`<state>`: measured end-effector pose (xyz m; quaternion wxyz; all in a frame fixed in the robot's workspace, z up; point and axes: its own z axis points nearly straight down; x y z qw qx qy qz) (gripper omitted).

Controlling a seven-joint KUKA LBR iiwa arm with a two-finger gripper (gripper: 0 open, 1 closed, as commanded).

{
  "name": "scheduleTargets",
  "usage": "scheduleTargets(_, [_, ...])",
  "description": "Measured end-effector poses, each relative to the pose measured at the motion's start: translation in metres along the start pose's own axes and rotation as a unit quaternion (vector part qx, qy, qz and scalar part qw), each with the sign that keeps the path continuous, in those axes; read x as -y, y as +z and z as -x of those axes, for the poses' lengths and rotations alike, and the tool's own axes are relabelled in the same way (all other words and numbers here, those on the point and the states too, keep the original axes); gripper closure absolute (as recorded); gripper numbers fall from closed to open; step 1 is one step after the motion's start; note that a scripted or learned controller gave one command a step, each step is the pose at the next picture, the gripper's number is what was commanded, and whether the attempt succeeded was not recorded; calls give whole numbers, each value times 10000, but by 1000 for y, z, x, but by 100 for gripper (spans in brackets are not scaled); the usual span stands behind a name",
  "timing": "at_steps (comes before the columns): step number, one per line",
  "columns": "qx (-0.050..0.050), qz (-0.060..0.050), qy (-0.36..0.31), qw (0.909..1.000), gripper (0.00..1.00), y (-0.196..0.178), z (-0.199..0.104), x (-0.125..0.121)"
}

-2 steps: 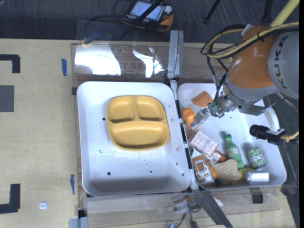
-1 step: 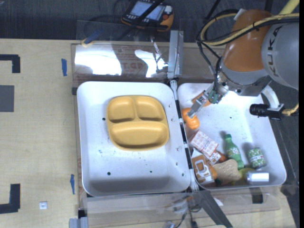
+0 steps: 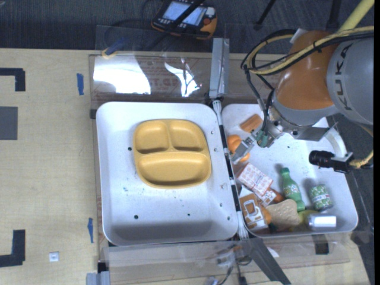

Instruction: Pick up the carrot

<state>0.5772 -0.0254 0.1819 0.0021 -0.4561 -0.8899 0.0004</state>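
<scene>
The carrot (image 3: 252, 123), a short orange piece, lies in the upper left part of the right-hand bin (image 3: 344, 186), right of center in the frame, its long axis running from lower left up to upper right. The end effector (image 3: 242, 151) sits just below and slightly left of it, close against the divider between the two bins, beside a small round orange item (image 3: 234, 142) that lies between it and the bin wall. Whether the end effector is open or closed cannot be told from this angle; nothing is visibly gripped. By this reading, the coming move calls for a short shift toward the top of the frame and slightly right, with the grip set across the carrot's slanted axis. Lower in the same bin sit a red-and-white packet (image 3: 255, 180), a green bottle (image 3: 291, 187) and a green can (image 3: 320, 196). The left bin (image 3: 119, 212) holds a yellow divided tray (image 3: 172, 153) on the worktop (image 3: 47, 159).
</scene>
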Motion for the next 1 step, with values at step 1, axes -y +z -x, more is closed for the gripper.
scheduleTargets(1, [27, 21, -1036, 9946, 0, -1, 30, -15])
